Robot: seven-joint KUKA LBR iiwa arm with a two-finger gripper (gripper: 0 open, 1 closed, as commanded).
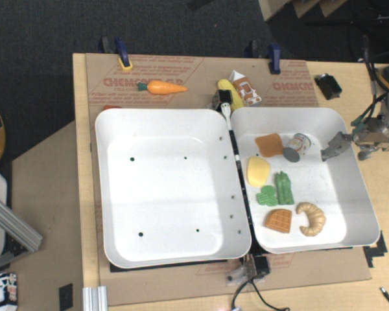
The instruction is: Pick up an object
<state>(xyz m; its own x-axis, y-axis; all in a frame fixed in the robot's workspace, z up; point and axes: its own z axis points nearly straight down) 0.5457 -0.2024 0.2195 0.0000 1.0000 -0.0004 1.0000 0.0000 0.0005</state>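
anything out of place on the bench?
Yes. A toy carrot lies on the cardboard behind the left bin, outside both bins. A yellow item and a small carton sit at the back between the bins, also outside them.

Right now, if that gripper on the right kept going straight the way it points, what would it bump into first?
Probably the grey round object, just left of the gripper in the right bin. Height is unclear, so it might pass above.
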